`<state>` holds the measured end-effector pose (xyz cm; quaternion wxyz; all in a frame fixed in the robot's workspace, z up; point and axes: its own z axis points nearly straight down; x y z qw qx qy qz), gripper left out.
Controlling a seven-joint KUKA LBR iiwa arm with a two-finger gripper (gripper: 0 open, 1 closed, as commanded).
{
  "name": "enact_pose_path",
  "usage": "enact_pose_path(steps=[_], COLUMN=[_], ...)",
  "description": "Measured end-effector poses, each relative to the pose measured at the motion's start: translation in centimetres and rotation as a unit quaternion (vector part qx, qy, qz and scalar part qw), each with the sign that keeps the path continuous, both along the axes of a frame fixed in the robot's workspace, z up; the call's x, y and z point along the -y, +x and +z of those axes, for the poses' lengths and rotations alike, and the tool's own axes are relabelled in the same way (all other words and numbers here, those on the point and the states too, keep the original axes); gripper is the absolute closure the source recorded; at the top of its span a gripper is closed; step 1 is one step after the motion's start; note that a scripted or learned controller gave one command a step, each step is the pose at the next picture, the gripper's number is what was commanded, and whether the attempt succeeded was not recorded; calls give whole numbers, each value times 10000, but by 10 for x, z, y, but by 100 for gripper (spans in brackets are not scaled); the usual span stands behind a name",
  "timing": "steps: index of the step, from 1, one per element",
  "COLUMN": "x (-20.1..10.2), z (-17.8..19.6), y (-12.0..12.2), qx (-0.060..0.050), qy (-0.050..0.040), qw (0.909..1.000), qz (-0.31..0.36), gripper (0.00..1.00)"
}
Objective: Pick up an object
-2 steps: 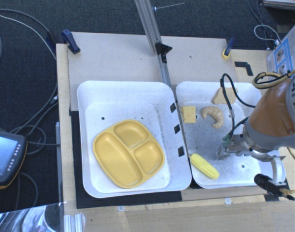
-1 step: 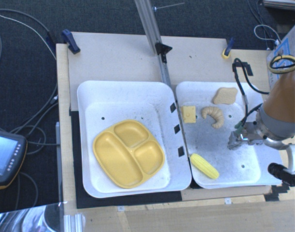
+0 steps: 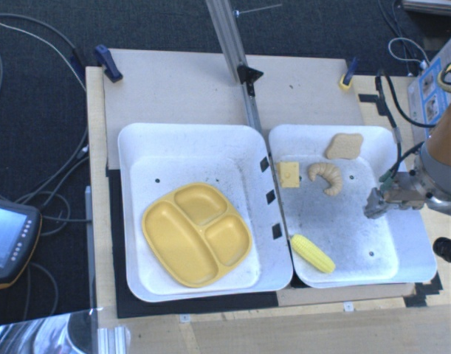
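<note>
The step in hand looks like the approach: the pincer [image 3: 374,206] sits low over the right bin [image 3: 358,268], toward its 3 o'clock side, with nothing between its tips that I can make out. How wide it stands I cannot tell; it is small and dark against the bin floor.

Four candidates lie in that bin. The croissant [image 3: 326,175] is nearest, at about 10 o'clock from the pincer; the bread slice [image 3: 344,146] lies just beyond it toward 11; the cheese cube [image 3: 288,174] rests near the bin's left wall; the corn cob [image 3: 312,254] lies at roughly 8 o'clock, well apart from the rest. To do this well, I would pick an isolated piece, centre over it, and turn the wrist so the closing line crosses its narrow width. The corn looks easiest, taken across its length.

The arm [image 3: 439,172] enters from 3 o'clock, wrist bent downward. The left bin [image 3: 136,150] holds a yellow divided plate [image 3: 197,232].
</note>
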<state>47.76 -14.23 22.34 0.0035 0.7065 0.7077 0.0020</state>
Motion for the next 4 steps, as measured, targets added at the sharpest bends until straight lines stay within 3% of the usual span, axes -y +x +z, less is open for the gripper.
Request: enact_pose_path(steps=[1,2,4], x=[0,-48,-145], z=[53,41,15], y=[2,3,33], qx=[0,-48,-36], qy=[1,27,17], qw=[10000,10000,10000], qz=[4,22,23], gripper=[100,100,100])
